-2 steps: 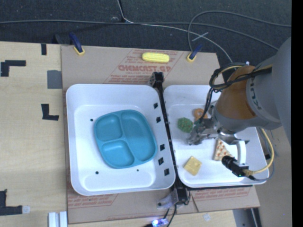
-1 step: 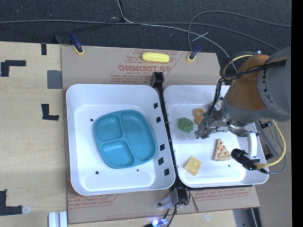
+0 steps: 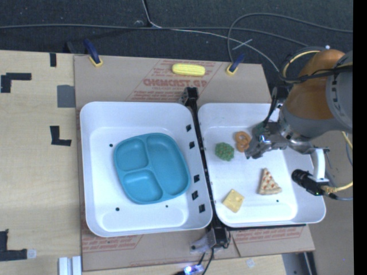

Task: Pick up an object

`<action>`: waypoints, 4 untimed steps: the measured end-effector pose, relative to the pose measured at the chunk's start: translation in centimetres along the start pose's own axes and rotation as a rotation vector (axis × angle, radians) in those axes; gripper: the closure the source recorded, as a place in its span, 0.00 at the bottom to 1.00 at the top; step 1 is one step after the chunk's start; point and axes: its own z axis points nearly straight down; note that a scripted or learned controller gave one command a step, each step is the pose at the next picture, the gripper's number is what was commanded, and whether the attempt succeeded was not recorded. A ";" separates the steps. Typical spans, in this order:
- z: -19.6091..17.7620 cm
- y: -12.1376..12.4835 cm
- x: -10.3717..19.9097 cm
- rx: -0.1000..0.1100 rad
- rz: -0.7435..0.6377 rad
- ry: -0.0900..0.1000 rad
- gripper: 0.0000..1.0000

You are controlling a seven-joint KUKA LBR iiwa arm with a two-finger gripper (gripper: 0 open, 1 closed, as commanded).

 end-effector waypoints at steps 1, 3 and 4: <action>-4.7 0.9 -0.5 -0.001 0.000 0.000 1.00; -3.7 2.4 8.6 0.004 -0.003 0.001 1.00; -4.6 2.5 13.8 0.004 -0.006 0.002 1.00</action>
